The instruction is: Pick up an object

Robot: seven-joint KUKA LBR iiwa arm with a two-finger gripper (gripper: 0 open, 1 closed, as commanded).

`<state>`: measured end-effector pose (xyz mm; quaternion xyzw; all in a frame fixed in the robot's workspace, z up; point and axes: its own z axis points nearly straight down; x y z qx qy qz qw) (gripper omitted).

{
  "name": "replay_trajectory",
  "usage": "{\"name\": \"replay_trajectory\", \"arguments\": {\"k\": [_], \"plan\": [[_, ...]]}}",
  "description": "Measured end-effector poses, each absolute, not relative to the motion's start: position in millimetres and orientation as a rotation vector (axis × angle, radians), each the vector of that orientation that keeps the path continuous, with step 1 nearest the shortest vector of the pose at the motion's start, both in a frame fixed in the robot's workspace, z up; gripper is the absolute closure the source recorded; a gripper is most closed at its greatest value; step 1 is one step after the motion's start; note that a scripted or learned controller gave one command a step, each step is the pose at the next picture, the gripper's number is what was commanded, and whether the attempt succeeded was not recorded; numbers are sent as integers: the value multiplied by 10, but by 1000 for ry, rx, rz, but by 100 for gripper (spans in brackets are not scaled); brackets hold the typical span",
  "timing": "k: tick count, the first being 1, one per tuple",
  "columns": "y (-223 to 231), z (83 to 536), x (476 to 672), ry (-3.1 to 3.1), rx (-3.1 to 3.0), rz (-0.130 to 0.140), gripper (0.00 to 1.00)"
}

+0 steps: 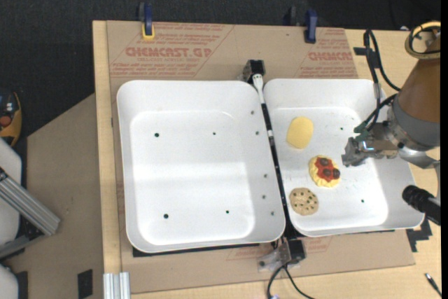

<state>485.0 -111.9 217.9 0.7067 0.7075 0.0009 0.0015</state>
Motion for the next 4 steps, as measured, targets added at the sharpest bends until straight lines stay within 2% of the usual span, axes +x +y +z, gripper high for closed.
{"name": "replay_trajectory", "arguments": {"k": [1,2,3,4], "plan": [[-1119,2279,4858,2220,2215,4,100],[605,3014,4929,2243,2198,17,100],[-42,2658,5246,2215,2229,-6,100],[765,2184,5167,2235,2219,-6,100]]}}
